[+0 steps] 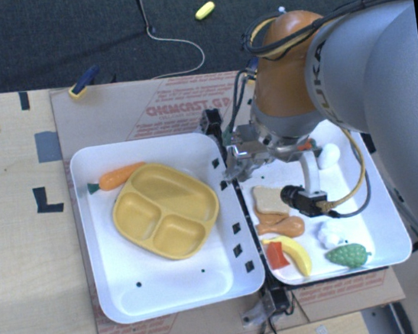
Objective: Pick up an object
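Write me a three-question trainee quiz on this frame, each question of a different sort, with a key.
1. True or false: the yellow divided tray lies in the left bin beside the carrot.
2. Which thing lies nearest the right bin's front right corner?
A. the banana
B. the green bumpy fruit
C. the bread slice
3. Fill in: the arm hangs over the ____ bin.

Key
1. True: the carrot lies along the tray's far left edge.
2. B.
3. Right: the wrist is above that bin's far left part, near the divider between the bins.
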`<state>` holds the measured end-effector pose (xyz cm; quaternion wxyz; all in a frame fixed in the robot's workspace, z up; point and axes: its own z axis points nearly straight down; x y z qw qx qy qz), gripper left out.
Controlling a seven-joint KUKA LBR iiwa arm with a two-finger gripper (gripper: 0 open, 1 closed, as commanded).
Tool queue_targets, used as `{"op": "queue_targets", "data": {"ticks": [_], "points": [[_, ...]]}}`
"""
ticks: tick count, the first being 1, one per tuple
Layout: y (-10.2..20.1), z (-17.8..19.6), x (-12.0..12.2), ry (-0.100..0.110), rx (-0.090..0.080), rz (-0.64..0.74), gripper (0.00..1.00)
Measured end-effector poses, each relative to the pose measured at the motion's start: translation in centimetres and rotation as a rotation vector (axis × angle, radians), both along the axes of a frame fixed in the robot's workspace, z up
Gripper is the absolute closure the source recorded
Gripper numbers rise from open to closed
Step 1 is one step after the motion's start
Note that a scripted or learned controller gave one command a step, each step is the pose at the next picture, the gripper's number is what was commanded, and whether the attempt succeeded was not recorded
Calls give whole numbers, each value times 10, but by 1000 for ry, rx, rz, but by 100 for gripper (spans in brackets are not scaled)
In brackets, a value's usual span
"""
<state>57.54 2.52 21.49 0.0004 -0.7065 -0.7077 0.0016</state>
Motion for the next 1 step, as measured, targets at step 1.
{"op": "queue_targets", "data": {"ticks": [1], "points": [[1, 5, -16, 1, 2, -1, 100]]}}
